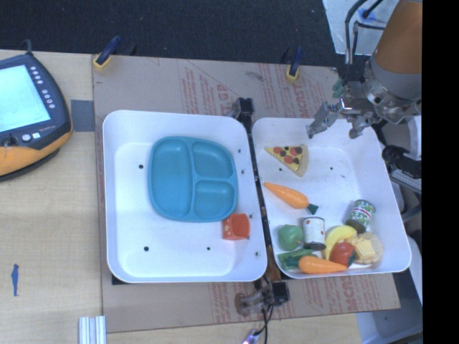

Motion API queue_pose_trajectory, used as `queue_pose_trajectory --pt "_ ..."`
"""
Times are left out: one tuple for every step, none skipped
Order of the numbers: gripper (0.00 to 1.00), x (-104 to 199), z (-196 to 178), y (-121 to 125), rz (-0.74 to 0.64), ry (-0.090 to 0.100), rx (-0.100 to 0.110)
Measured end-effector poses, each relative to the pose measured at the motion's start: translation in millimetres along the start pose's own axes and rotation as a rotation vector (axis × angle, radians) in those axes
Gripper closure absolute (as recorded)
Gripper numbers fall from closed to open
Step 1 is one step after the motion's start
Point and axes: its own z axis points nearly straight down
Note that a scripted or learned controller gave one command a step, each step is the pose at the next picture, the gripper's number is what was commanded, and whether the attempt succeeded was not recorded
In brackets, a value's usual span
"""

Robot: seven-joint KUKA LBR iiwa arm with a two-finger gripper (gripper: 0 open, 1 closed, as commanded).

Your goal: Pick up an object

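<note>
My gripper (338,125) hangs over the far edge of the right bin (337,174), fingers spread open with nothing between them. Just below and left of it lies a pizza slice (289,157). A carrot (286,195) lies mid-bin. At the near end sit a green pepper (290,236), a small can (313,229), a green-labelled can (361,214), a banana (338,236), a red tomato (343,252), a second carrot (320,265) and a yellow cheese piece (367,249).
The left bin (129,192) holds a blue divided plate (192,178) and a small red-orange block (236,226) at its near right. A tablet-like pendant (25,113) lies at the far left of the bench. Clamps (106,52) hold the brown board.
</note>
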Motion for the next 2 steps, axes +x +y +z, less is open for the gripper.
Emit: queue_pose_trajectory --pt "0.00 -5.6 172.3 41.2 -0.002 -0.001 0.005" --pt "1.00 -6.8 159.6 42.7 -0.004 -0.003 0.002"
